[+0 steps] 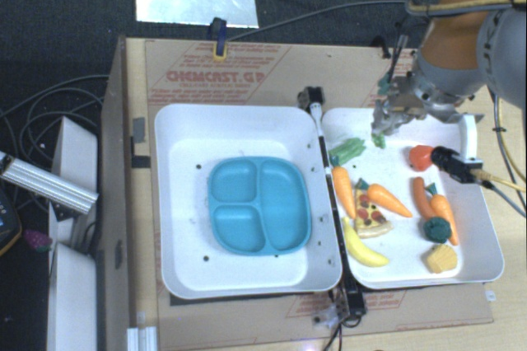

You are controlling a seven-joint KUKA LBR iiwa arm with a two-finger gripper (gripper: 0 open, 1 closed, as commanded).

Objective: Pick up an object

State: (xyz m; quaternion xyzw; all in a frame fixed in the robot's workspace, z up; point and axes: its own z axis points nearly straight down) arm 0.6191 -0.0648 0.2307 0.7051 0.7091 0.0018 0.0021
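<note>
While the left bin (177, 176) carries a blue divided plate (258, 205) at its middle, the right bin (486, 246) holds toy food, and the arm (469, 28) hangs over its far edge. Its gripper (387, 123) sits above the far left corner, touching a small green piece (378, 140); open or closed, I cannot tell. Green beans (347, 150) lie beside it, a tomato (422, 157) nearer the right edge, and carrots (389, 199), a banana (362, 246) and a pizza slice (370, 217) toward the near edge.

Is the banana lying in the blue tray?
No, the banana lies in the right bin beside the pizza slice, while the blue tray sits in the left bin.
</note>
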